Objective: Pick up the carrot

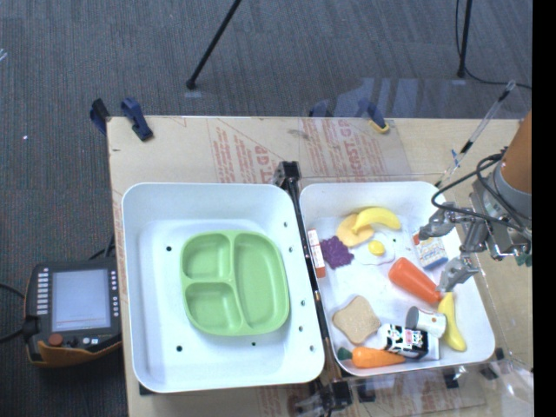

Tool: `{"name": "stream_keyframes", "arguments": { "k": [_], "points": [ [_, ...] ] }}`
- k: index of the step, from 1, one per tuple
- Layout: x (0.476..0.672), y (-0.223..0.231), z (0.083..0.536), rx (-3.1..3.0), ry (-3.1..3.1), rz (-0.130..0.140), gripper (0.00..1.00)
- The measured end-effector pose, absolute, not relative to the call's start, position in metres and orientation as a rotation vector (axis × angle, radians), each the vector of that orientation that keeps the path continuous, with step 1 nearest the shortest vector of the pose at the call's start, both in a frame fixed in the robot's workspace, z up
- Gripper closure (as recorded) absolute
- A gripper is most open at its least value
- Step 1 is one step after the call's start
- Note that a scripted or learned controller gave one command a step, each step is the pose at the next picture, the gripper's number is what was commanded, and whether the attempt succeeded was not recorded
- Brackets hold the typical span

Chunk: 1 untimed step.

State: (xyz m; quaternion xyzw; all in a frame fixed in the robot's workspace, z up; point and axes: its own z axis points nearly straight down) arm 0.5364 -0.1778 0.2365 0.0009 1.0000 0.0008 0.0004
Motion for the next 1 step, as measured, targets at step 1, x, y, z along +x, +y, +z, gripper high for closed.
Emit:
{"name": "stream_keyframes", "arguments": {
  "k": [1],
  "points": [
    [0.6123, -0.1183, 0.0853, -0.191, 3.138, 0.009, 0.00]
  ]
}}
